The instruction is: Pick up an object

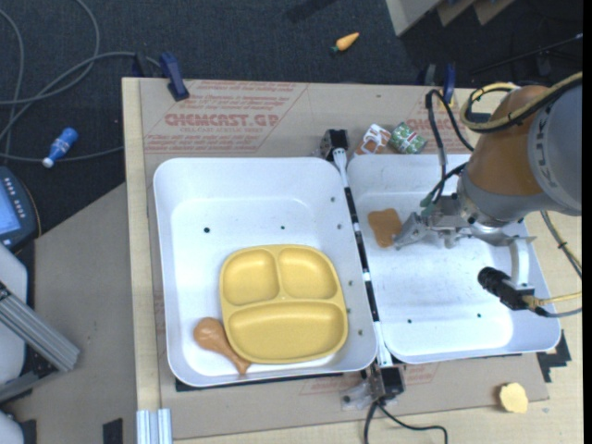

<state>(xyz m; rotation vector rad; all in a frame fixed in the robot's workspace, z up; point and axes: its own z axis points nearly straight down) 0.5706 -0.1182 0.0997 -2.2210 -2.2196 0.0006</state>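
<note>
A flat tan-brown piece (383, 225) lies at the left side of the right bin (444, 326), close to the divider. My gripper (404, 237) reaches in from the right and sits low in that bin, its tip right beside the tan piece on its right edge. Whether it touches the piece is unclear. In the left bin (185, 202) rests a yellow divided plate (282, 303), with a brown toy drumstick (217, 339) tucked against its lower left corner.
Two small packets (390, 139) lie on the bench behind the right bin. A yellow chunk (511, 397) sits on the bench at the front right. A black cable plug (504, 288) hangs off the arm over the right bin. Blue clamps (172, 74) hold the board's back edge.
</note>
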